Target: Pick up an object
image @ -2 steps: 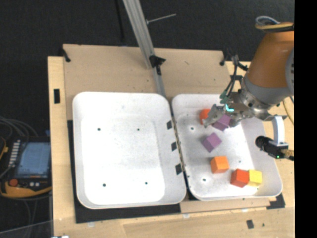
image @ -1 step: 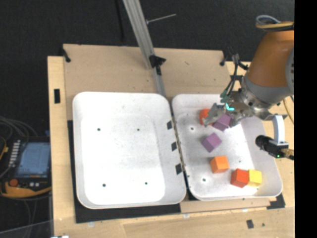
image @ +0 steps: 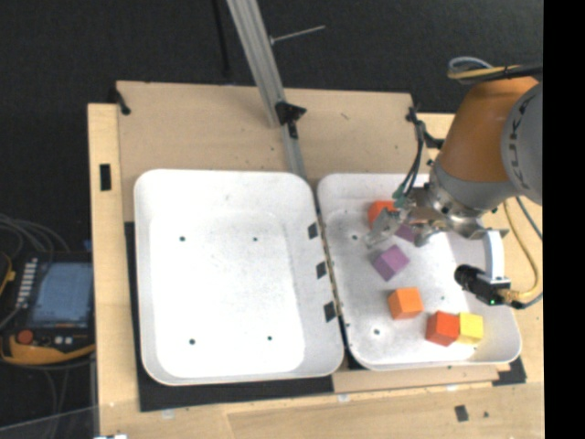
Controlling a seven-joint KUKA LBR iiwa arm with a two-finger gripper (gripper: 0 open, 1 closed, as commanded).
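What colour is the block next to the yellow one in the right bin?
Red: the red block touches the yellow block, seen in the camera view.

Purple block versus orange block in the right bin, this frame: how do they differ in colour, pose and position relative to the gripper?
The purple block is violet; the orange block is orange. The purple block sits turned diagonal to the bin's edges, while the orange block lies nearly square to them. The purple block lies just below the gripper; the orange block sits farther off, toward the bin's near edge. Both are small cubes of similar size resting apart on the right bin floor.
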